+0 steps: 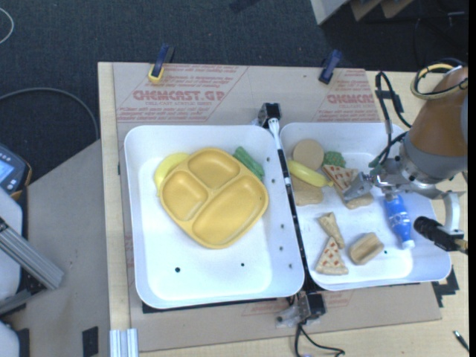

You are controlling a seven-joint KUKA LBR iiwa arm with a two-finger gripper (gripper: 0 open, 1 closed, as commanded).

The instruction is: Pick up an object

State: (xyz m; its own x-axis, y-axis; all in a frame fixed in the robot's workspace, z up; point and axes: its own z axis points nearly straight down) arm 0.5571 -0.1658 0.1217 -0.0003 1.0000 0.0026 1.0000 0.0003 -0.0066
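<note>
My end effector [362, 187] sits low in the right bin [372, 275], near that bin's far right corner. Whether its fingers are parted or closed cannot be determined; a tan piece [358, 198] lies at its tip, contact unconfirmed. A blue bottle [398, 219] lies just beside it toward the right edge. A yellow divided tray [214, 197] occupies the left bin [201, 285] on the bench [119, 199].

Dark grey carpet [149, 13] surrounds the bench's brown board [223, 95], cables trailing.
</note>
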